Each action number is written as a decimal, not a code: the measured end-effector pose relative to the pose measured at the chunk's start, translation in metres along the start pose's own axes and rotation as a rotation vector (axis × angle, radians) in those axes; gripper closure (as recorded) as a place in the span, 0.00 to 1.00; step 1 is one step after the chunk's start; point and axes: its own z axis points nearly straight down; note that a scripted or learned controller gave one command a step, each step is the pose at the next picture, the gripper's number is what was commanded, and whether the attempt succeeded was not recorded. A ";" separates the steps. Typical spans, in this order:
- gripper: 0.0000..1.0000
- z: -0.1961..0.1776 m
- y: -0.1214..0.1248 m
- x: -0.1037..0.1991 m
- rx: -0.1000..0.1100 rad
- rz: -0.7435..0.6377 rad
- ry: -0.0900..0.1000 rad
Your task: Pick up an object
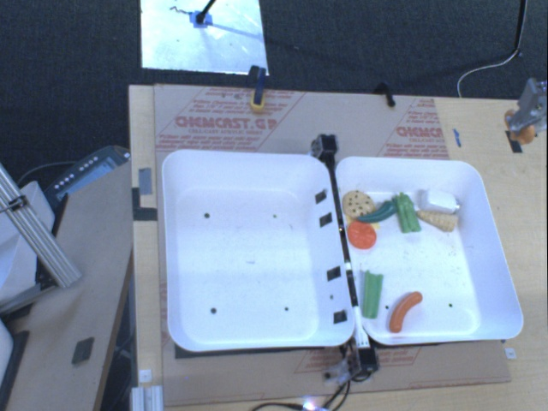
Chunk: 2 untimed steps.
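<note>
Orange and curved, the toy sausage [405,312] lies in the right bin [488,255], well apart from the arm's end [524,114], whose jaws cannot be told as open or closed, with a green stick [372,294] just beside it and tomato [361,235], cookie [356,202] and corn [438,221] nearer the jaws.

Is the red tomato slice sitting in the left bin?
No, the tomato slice lies in the right bin, next to the cookie near the divider between the two bins.
</note>
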 end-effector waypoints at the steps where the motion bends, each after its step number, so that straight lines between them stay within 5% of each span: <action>1: 1.00 0.107 -0.030 0.060 0.029 -0.002 0.004; 2: 1.00 0.150 -0.027 0.111 0.023 -0.003 0.004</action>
